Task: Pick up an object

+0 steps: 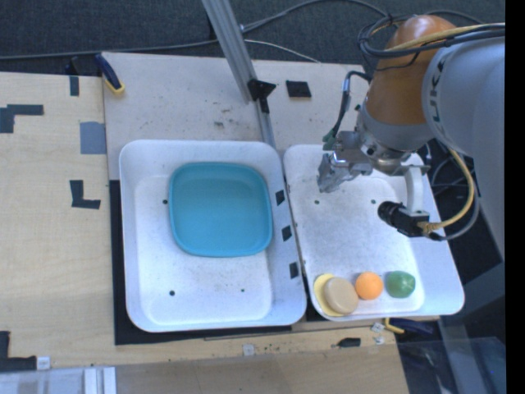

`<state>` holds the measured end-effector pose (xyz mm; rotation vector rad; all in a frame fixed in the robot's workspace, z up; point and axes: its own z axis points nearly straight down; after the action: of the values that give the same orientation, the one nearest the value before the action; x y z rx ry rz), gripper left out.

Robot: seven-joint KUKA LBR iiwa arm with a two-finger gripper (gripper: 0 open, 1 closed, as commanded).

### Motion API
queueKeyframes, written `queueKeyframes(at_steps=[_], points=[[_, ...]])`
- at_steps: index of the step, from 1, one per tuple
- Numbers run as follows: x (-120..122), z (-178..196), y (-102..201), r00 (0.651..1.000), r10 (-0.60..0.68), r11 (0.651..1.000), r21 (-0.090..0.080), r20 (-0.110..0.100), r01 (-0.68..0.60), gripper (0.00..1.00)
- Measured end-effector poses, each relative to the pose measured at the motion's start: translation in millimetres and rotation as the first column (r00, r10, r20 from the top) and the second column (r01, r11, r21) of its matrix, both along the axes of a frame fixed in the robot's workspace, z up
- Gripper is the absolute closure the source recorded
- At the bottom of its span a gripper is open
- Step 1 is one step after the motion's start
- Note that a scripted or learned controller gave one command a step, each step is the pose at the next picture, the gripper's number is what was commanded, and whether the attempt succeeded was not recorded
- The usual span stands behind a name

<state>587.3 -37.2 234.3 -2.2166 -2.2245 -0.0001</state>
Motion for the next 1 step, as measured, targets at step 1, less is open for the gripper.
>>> queueKeyframes(at_steps=[1], points=[[8.4, 4.3, 44.1, 1.000, 0.000, 1.000, 0.000, 0.000, 0.000, 1.00]])
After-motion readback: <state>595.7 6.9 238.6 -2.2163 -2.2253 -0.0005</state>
